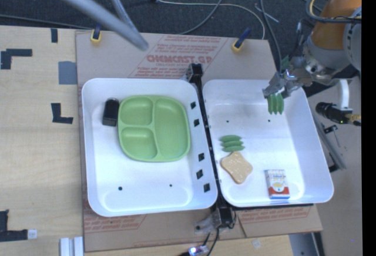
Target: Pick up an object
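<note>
The gripper (276, 98) hung over the right bin (311, 131) near its 1 o'clock corner, clenched on a green object (275, 105) that dangled between its fingers, above the bin floor. In the same bin, a green pea pod (232, 143) lay near the centre, a slice of toast (236, 167) just beside it at 6 o'clock, and a small red-and-white carton (277, 184) towards 5 o'clock. The left bin (94, 149) carried a green divided plate (154, 128), with a black block (110, 112) touching its 9 o'clock edge.
</note>
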Available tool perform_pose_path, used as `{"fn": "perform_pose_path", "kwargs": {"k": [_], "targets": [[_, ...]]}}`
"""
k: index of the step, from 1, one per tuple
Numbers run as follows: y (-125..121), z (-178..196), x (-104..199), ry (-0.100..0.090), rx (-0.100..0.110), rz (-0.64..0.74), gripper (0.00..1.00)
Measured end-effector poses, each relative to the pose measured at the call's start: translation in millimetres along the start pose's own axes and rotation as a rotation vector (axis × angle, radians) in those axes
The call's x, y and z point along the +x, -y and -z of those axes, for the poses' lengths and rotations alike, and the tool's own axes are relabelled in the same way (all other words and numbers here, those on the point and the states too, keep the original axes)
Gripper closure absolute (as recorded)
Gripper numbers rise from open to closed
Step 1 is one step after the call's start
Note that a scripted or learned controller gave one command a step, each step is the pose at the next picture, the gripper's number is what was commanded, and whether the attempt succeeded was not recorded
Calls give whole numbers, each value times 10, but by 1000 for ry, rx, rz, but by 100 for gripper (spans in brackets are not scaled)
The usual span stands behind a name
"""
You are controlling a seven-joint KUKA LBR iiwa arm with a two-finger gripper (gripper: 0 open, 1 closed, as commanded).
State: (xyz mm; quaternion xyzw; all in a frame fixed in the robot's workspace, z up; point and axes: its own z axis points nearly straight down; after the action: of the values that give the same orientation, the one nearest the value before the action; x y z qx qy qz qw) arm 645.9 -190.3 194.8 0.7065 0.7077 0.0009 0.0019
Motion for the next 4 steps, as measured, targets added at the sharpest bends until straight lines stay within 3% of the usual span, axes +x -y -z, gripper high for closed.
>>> {"fn": "perform_pose_path", "kwargs": {"k": [1,4], "targets": [[-5,194,7,-2,4,0,100],[-28,68,1503,-2,6,4,100]]}}
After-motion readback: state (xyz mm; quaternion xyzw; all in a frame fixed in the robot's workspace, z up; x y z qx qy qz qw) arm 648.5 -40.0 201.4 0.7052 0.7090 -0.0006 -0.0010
